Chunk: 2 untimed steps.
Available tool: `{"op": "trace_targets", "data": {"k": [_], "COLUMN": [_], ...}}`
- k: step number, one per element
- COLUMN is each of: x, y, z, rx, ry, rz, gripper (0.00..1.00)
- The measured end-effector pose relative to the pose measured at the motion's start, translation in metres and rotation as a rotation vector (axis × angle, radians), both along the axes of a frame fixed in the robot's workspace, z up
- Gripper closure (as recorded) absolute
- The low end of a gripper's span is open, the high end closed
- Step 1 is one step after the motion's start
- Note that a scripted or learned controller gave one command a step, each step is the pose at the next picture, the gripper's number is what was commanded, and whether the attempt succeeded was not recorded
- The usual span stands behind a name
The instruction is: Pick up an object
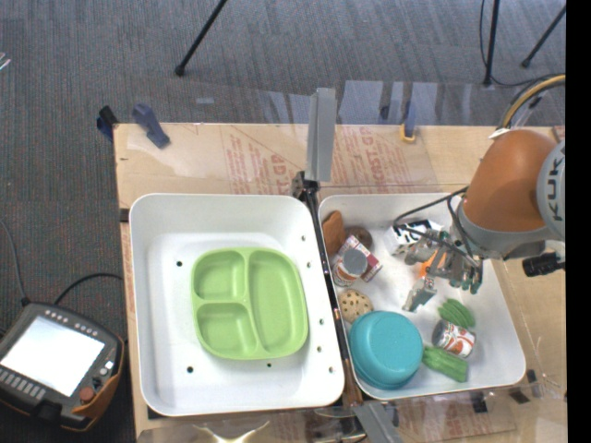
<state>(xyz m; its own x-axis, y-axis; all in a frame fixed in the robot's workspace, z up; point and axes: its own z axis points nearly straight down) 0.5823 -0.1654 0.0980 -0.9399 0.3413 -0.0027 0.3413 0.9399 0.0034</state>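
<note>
My gripper (436,270) hangs low over the middle of the right bin (506,326), under the orange-banded wrist. A small orange piece (430,264) shows in the gripper's body; I cannot tell whether it is a held thing. Just below the gripper lie a green toy vegetable (456,313) and a small red-labelled can (453,340). A blue bowl (385,347) sits upside down at the bin's front left, and a second green piece (446,365) lies to the bowl's right.
A tipped can (356,260), a brown item (332,232) and a cookie (354,305) lie along the right bin's left side. A black-and-white item (407,232) is behind the gripper. The left bin (157,247) holds a green divided plate (249,303).
</note>
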Motion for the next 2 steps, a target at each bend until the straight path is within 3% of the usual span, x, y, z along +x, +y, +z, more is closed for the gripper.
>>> {"op": "trace_targets", "data": {"k": [1, 2], "x": [0.036, 0.014], "y": [-0.003, -0.018], "z": [-0.011, -0.010], "rx": [0.000, -0.002], "ry": [0.009, 0.003], "rz": [-0.012, -0.019], "gripper": [0.00, 0.00]}}
